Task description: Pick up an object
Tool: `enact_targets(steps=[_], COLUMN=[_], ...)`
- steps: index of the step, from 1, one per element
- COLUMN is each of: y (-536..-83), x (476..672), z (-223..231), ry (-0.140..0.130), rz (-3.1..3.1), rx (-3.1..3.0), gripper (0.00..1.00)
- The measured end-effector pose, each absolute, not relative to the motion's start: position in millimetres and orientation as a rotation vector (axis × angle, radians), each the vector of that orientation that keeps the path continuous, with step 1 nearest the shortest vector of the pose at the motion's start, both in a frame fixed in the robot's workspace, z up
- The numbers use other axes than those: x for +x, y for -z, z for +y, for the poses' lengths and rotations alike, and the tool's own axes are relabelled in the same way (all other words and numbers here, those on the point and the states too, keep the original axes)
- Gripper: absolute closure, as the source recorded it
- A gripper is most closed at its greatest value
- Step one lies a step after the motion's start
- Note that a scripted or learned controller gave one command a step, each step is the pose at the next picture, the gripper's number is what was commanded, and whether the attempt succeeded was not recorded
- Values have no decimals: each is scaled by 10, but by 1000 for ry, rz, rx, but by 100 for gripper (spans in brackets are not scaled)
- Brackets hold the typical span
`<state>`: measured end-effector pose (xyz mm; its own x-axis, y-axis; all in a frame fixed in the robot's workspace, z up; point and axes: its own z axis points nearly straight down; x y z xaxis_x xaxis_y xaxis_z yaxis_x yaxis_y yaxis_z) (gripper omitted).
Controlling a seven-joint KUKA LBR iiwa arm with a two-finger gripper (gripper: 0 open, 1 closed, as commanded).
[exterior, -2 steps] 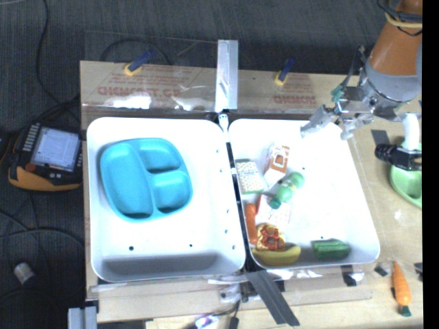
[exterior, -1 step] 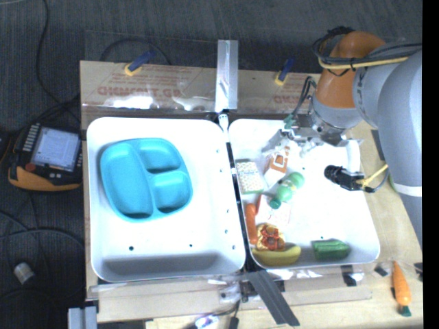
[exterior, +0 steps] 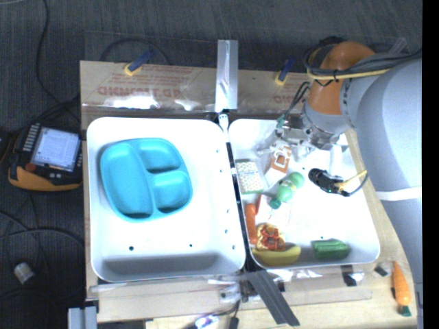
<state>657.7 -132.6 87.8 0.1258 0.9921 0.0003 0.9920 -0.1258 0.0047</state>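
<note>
1 tool (exterior: 293, 134), tips hidden by wrist.

glossy white plastic bins (exterior: 164, 262), smooth blue plastic tray (exterior: 144, 177), rough brown cardboard (exterior: 151, 88).

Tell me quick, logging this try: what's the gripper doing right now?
Gripper: cannot be told; it sits low at the back of the right bin, nothing seen held.

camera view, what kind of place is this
Probably a robotics lab's grasping test bench: a robot arm reaches over two white bins, one bearing a blue divided tray, the other a clutter of small items, with cables on the carpet.
</note>
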Motion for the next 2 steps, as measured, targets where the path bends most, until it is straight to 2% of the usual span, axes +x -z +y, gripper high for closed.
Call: enact_targets(steps=[1,2], y=[-968,-1807], x=[6588,6177], z=[-1327,-878], ry=[-4,6], rz=[2076,2138], rx=[2352,2309], gripper=[100,100])
